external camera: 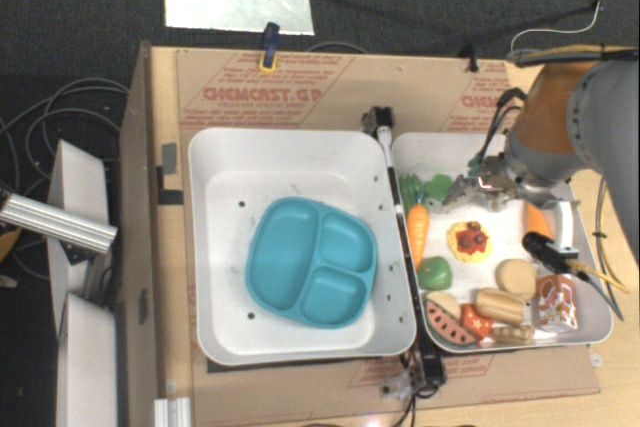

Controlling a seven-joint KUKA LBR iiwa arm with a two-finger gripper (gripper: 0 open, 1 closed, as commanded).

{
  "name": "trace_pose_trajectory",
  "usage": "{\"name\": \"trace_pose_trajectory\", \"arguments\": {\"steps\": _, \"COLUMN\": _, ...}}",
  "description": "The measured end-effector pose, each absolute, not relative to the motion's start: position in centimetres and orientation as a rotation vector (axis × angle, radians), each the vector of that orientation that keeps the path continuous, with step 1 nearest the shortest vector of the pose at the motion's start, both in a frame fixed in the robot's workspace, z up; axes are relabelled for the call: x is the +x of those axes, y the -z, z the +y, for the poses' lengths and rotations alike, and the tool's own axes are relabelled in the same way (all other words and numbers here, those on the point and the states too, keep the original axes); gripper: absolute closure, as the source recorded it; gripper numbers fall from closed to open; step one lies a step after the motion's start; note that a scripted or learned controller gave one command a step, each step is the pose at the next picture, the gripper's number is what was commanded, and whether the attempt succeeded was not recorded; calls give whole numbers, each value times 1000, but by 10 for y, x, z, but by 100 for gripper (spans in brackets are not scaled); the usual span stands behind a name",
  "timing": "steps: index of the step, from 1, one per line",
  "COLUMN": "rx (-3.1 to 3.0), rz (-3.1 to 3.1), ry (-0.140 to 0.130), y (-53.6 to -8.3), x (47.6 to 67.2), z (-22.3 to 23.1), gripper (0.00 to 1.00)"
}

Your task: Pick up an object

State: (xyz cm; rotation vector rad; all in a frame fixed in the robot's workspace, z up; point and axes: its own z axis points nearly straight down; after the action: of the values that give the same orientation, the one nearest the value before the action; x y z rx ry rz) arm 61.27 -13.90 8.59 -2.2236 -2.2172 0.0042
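I can't tell how the gripper (pixel 487 185) stands above the right bin (pixel 600 330); the toy food (pixel 470 240) lies so crowded there I fear it nudges pieces aside and grabs nothing

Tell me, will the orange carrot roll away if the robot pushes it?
Probably a little. The carrot looks round and tapered, so it would likely roll in a curve, not straight. It lies against the bin's left wall, which should stop it that way. It looks like smooth plastic, so it may be slippery and light.
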Motion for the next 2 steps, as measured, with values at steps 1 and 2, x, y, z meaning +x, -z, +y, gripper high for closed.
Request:
{"name": "trace_pose_trajectory", "arguments": {"steps": 1, "rx": -2221, "rz": -2216, "ry": -4, "y": -84, "x": 545, "z": -141, "gripper": 0}}
{"name": "trace_pose_trajectory", "arguments": {"steps": 2, "rx": -2222, "rz": -2226, "ry": 7, "y": -97, "x": 550, "z": -140, "gripper": 100}}
